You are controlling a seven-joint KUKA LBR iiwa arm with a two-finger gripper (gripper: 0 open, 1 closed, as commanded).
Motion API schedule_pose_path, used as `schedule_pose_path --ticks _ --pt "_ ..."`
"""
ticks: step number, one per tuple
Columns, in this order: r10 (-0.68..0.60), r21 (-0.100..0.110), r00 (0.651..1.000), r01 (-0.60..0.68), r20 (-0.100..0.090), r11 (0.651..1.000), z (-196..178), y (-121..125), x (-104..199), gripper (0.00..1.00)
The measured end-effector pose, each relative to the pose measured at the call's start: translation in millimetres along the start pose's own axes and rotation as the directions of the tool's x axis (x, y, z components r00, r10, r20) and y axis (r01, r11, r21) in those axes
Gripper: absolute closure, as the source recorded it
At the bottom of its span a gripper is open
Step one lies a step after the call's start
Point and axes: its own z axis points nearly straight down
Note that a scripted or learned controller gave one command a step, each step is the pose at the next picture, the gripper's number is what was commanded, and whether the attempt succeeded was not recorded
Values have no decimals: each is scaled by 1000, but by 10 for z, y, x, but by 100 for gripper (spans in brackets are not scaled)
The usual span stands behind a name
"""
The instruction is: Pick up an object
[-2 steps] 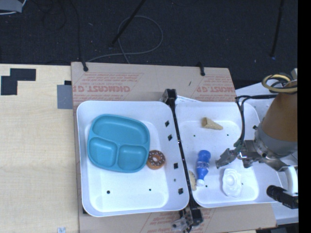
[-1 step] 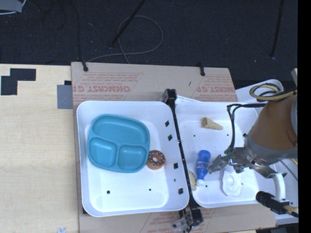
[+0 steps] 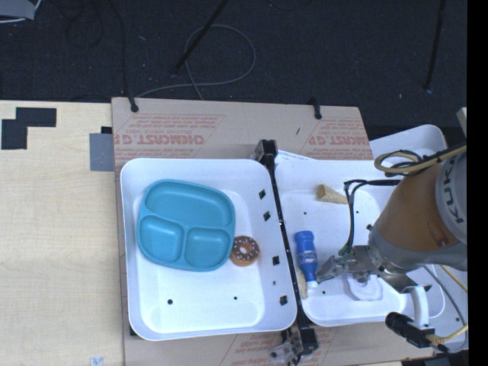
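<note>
In the right bin point(image 3: 335, 320) a blue bottle-shaped object point(image 3: 306, 252) lies lengthwise near the divider. A small tan piece point(image 3: 332, 194) rests toward the bin's far side. A white rounded object point(image 3: 367, 289) sits near the front, partly under the arm. My gripper point(image 3: 335, 268) is low in the right bin, just to the right of the blue object and left of the white one. Nothing visibly sits in the gripper. The arm's wrist with its orange band point(image 3: 412, 216) covers the bin's right part.
The left bin point(image 3: 198, 311) holds a blue divided plate point(image 3: 185, 224) and a small frosted donut point(image 3: 245, 251) beside it. A black divider point(image 3: 278, 235) runs between the bins. Cables point(image 3: 354, 204) loop off the wrist over the right bin.
</note>
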Motion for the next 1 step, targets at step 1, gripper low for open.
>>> schedule_pose_path --ticks 1 --pt "8 -4 1000 -8 1 1000 -133 8 -23 100"
